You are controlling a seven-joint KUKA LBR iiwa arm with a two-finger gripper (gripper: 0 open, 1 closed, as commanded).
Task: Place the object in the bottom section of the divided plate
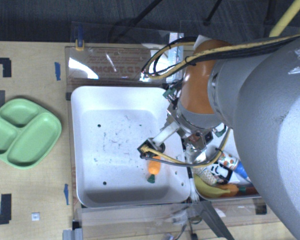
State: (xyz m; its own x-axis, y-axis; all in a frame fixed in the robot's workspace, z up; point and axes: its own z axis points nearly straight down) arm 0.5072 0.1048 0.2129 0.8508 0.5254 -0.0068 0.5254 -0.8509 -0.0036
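Observation:
A small orange object with a green end, like a toy carrot, lies on the floor of the left white bin, near its front right corner. My gripper hangs over the wall between the two bins, just right of and above the orange object, with the big grey arm covering it from the right. Nothing visibly sits in its grasp. The green divided plate rests on the wooden bench far to the left, outside the bins. Its large bottom section holds nothing.
The right bin holds a yellow banana, a black-and-white toy and a blue item, mostly under the arm. The left bin's raised wall stands between the orange object and the plate.

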